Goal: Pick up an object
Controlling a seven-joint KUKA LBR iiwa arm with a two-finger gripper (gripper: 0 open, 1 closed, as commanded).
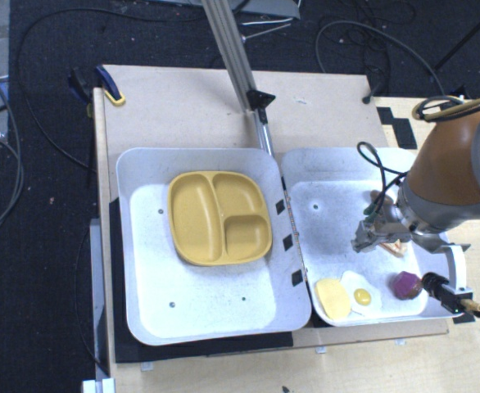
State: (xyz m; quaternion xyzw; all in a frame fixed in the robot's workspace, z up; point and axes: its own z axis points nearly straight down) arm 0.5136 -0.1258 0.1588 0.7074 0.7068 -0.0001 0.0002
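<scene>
My gripper (369,237) is low inside the right bin (326,187), near its middle, under the orange wrist band. Just right of it, a small tan and reddish thing (397,249) pokes out from beneath the wrist, mostly hidden. Whether the gripper touches it I cannot tell. A purple round object (405,284) lies toward the bin's front right. A toy fried egg (360,294) and a pale yellow slab (332,298) sit side by side at the front edge.
The left bin (150,301) holds a yellow divided plate (220,218) in its back half. A slanted metal pole (232,47) runs from the far bench edge down to the gap between the bins. Bare bin floor shows at the right bin's back left.
</scene>
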